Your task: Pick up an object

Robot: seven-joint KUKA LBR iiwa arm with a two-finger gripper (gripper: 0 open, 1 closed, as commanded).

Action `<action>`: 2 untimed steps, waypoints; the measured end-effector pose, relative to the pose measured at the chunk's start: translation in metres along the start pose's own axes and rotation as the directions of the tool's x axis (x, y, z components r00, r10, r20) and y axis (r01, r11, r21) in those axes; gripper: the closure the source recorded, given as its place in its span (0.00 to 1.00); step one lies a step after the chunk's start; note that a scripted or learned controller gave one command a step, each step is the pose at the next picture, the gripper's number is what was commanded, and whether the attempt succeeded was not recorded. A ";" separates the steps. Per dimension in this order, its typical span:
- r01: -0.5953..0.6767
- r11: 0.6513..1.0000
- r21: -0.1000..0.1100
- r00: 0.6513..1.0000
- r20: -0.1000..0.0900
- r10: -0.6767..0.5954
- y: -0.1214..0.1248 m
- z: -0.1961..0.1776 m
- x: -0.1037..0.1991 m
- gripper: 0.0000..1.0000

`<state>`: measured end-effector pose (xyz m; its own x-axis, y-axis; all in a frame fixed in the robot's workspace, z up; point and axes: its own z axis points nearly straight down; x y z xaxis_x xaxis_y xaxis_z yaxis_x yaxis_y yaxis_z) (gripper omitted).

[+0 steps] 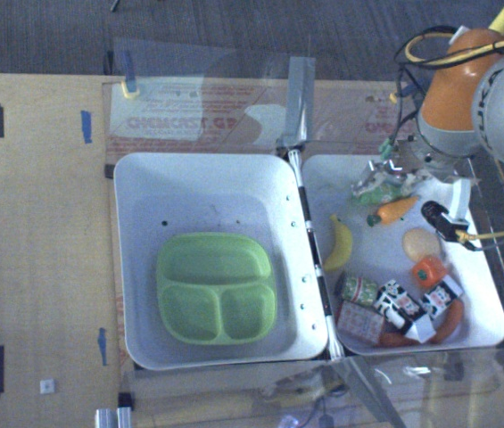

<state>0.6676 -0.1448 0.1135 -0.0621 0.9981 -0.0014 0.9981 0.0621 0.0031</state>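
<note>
Looking down on the worktop [37, 239], we see 2 shallow white plastic bins side by side. Nearest us, along the front wall of the right bin [492, 315], lies a cluster of small things: a pink rectangular packet [360, 321], a small green can [357, 289], 2 black-and-white patterned blocks [398, 301], and a reddish sausage-shaped toy [443, 324] curving round the corner. Just behind them sits an orange-red tomato-like toy [427, 272], and beyond that a pale round disc [419, 242]. A yellow plastic banana [340, 243] rests against the bin's left wall. The left bin [144, 185] holds a green 3-compartment plastic tray [218, 286] toward its front.

Farther back in the right bin, an orange toy carrot [396, 209] lies just below the end effector [385, 178], which hangs low near the rear wall with something greenish about its tip. We cannot tell how it is set, nor whether anything is gripped. The grey arm with its orange band [457, 83] rises to the right.
</note>
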 end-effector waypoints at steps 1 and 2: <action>-0.001 1.000 0.002 1.000 -0.001 0.001 -0.037 0.028 -0.024 0.00; -0.002 1.000 -0.005 1.000 -0.002 0.002 -0.035 0.016 -0.023 1.00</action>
<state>0.6347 -0.1702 0.0978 -0.0605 0.9982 0.0004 0.9981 0.0604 0.0078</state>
